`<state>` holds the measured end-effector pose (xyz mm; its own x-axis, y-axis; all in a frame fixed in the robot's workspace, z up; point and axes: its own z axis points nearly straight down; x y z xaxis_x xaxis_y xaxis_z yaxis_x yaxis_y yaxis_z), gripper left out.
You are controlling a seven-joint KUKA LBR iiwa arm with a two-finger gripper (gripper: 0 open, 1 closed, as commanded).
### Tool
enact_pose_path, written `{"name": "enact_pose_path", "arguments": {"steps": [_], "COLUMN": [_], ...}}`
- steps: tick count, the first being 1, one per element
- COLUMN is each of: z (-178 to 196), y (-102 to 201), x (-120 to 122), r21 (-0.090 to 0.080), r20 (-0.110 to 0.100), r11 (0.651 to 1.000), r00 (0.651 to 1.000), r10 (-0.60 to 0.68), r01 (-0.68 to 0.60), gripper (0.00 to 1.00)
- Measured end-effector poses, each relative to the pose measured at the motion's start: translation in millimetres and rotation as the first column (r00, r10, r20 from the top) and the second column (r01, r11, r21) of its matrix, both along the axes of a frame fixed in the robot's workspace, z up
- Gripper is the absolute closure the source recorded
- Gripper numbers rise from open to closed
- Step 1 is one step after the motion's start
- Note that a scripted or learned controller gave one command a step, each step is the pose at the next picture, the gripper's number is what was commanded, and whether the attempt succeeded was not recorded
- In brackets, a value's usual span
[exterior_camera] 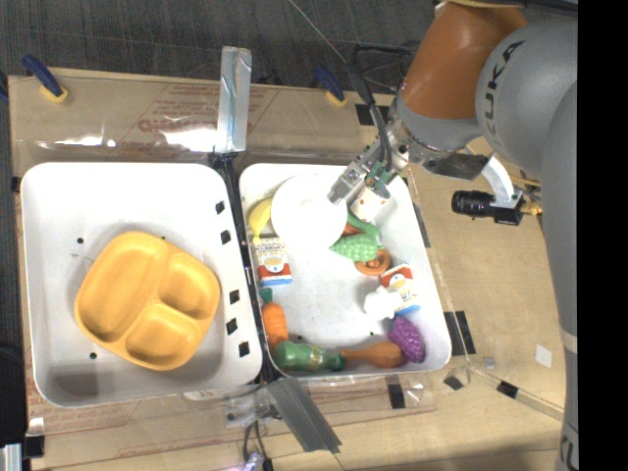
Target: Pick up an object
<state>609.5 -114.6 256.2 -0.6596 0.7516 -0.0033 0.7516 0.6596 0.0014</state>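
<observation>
Yellow plastic formed a sectioned tray that lay tilted in the left bin, with its corners toward the bin walls. The right bin held the toy foods. A white round plate sat at its far side, with a yellow banana just beside the plate's left edge and a small carton near of that. An orange carrot lay along the left wall, its long axis running near to far. A green bottle-like piece and an orange drumstick-like piece lay end to end along the near wall, both long axes running left to right. Purple grapes sat at the near right corner, with a white item just beyond them. A green leafy piece lay beside the plate's near right edge. The gripper hung over the far right part of the right bin, at the plate's right edge, the grey arm reaching in from the right. A small white and orange object showed directly below the fingertips; whether the fingers clasped it could not be determined, nor how wide they stood.
</observation>
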Motion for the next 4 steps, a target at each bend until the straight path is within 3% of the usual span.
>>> {"name": "enact_pose_path", "arguments": {"steps": [1, 2, 3, 4], "z": [-9, -47, -36, -138], "y": [-11, -49, -44, -67], "x": [31, 40, -59, -108], "r21": [0.000, 0.002, 0.001, 0.002], "r20": [-0.002, -0.004, -0.004, -0.010], "r11": [0.992, 0.933, 0.998, 0.995], "r00": [0.992, 0.933, 0.998, 0.995], "r10": [-0.125, 0.359, 0.063, -0.102], "r01": [0.125, -0.359, -0.063, 0.102], "gripper": [1.00, 1.00, 1.00, 1.00]}}
